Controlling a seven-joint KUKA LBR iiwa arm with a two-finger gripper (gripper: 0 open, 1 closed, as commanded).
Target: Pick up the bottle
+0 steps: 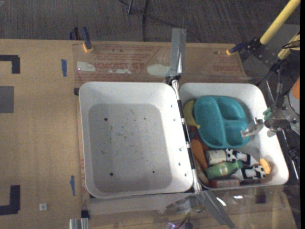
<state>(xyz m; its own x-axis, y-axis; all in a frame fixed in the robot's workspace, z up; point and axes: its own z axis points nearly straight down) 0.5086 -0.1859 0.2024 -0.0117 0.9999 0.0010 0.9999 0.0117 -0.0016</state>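
Observation:
The green bottle (223, 169) lies on its side near the front of the right bin (274, 149), its neck pointing right. It rests among other items, with a white jar (216, 155) just behind it and a black-and-white cow toy (244, 159) by its neck. My gripper (251, 130) hangs over the right edge of a teal divided plate (220, 120), behind and to the right of the bottle and apart from it. Nothing shows in its grasp.
The right bin also holds a yellow banana (189, 113) behind the plate, an orange carrot (198, 152) along the left wall, a small orange piece (265, 166) and a reddish flat item (223, 182). The left bin (86, 128) stands beside it. A yellow pole (281, 17) is at the back right.

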